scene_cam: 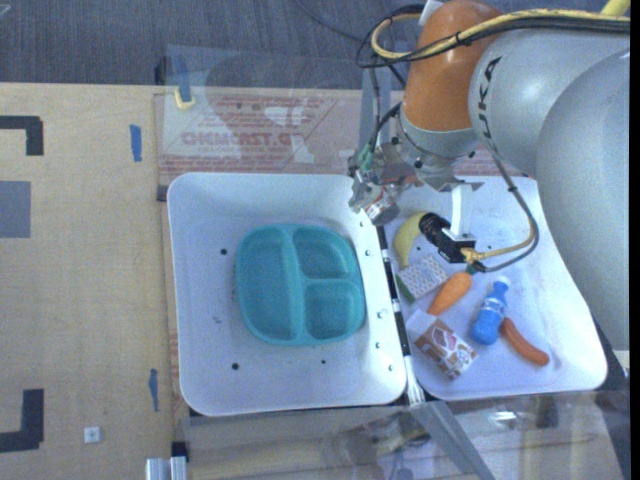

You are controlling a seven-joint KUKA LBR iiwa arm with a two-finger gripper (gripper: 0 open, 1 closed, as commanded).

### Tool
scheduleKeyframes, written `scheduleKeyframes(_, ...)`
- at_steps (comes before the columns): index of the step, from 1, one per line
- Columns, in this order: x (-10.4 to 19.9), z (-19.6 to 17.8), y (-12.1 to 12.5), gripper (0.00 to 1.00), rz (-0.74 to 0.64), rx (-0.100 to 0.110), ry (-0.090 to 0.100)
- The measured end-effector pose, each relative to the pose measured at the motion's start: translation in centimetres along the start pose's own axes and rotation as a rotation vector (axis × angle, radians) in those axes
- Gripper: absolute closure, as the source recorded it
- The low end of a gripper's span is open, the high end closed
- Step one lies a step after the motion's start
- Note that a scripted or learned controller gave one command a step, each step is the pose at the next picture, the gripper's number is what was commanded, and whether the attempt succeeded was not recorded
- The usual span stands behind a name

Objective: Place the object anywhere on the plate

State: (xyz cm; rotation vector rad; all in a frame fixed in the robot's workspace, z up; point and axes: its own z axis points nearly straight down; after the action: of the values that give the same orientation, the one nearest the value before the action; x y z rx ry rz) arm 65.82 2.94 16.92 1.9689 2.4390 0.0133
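Sitting in the left bin (200,368), the teal plate (300,283) is the goal, and no object lies on it yet. Its three compartments are bare, with the large one on its left side and two smaller ones on its right.

Which object is meant is not stated; the candidates all lie in the right bin (570,363). Nearest the gripper (372,200) is a yellow banana (407,236), just below and to the right of it, its long axis running roughly near-to-far with a slight curve. Next comes an orange carrot (452,290), lying on a slant with its tip pointing toward the near left. Farther right are a blue bottle (489,313), a sausage (524,340) and a small printed packet (445,348).

The gripper hangs over the ridge between the two bins, at their far end (so the plate lies to its near left and the loose objects to its near right). Whether it is spread or pressed together cannot be told from this slant, and nothing is visibly caught in it.

My judgement: the coming move turns on a short reach to the near right, toward the banana.
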Motion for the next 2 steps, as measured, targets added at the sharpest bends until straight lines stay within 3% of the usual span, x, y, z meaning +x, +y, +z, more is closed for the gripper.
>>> scheduleKeyframes(1, 0.71, 0.83, 0.03, 1.00, -0.019, 0.001, -0.001)
scheduleKeyframes(2, 0.73, 1.27, -0.21, 0.00, -0.018, 0.009, 0.000)
